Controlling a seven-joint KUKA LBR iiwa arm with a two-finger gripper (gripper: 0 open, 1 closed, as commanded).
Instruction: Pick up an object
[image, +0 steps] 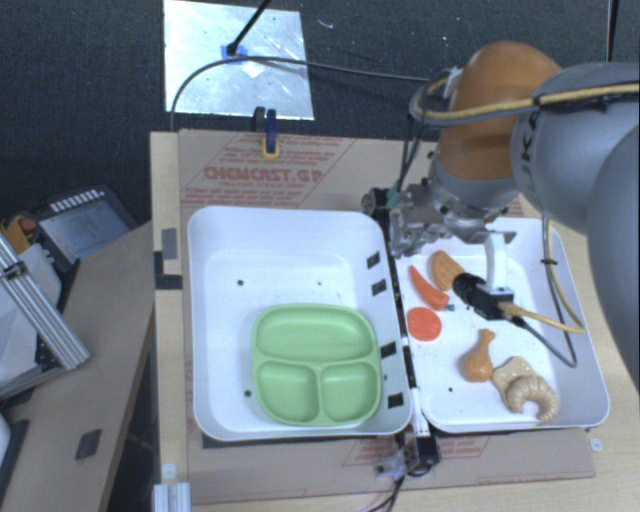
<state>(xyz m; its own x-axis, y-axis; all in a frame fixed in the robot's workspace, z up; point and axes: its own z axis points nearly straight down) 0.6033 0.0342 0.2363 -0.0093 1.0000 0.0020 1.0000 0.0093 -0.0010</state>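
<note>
Arm first: it comes in from your right, wrist tipped down over the back left corner of the right bin. Left bin holds a green divided plate. Nothing looks picked up yet, so I'd say the whole grab is left. Toy food lies loose: croissant, drumstick, orange slice, red strip, red disc. Claw hangs just behind them; can't tell you how it's set.
</note>
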